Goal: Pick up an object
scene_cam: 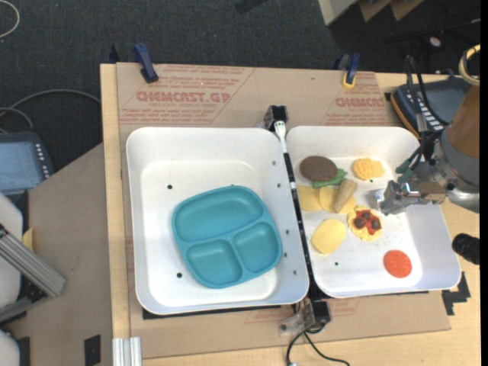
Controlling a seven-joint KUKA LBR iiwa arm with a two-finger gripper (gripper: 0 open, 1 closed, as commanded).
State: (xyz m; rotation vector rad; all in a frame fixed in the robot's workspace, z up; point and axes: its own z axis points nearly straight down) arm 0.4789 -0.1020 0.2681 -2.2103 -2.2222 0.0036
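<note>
We cannot tell how the gripper (386, 201) jaws stand; just beside them sits the small round red-topped pizza toy (366, 223), which we risk nudging away.

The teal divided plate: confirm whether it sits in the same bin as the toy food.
No. The teal divided plate lies in the left bin, while the toy food pieces lie in the right bin.

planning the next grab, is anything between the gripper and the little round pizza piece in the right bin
Nothing visible is. The gripper hangs just above and right of the small round yellow pizza piece with red and dark toppings, bare white bin floor beside them.
</note>
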